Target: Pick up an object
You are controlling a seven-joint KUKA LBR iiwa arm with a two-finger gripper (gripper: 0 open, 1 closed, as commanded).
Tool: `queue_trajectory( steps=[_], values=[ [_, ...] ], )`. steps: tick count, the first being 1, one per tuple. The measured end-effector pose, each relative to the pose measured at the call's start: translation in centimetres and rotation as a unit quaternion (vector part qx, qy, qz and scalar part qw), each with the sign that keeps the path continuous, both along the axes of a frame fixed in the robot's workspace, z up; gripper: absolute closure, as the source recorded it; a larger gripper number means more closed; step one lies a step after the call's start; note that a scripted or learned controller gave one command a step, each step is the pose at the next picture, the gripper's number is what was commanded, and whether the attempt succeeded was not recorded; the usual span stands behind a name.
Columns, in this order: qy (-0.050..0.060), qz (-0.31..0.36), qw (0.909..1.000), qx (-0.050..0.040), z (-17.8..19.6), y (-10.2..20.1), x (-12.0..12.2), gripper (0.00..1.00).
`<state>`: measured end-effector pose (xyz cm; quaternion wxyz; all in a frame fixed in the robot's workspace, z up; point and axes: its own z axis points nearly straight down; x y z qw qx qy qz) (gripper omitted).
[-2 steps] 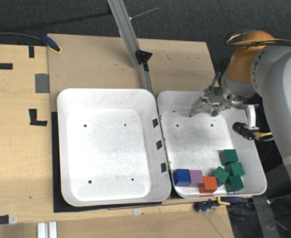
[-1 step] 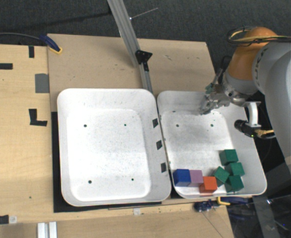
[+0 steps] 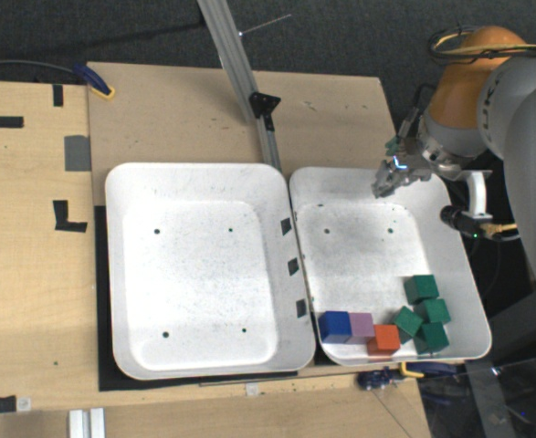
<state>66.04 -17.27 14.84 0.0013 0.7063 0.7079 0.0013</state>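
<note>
Right bin [image 3: 341,190] | blocks [image 3: 391,322] near corner | fingers [image 3: 383,186] well apart, far rim

grey arm [image 3: 514,108], orange band [image 3: 464,89]

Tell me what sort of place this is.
Most likely a robotics lab test bench. A robot arm reaches over two white bins, small coloured blocks lie in the right-hand one, and tape marks dot the wooden bench.
</note>
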Motion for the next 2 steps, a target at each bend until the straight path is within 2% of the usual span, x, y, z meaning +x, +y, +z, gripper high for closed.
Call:
queue_trajectory(
  steps=[1, 2],
  values=[
    [-0.001, 0.000, 1.0000, -0.0008, 6.4, -0.2, 0.2, 1.00],
    [0.000, 0.000, 1.0000, -0.0008, 11.0, -0.8, 0.5, 1.00]
  ],
)
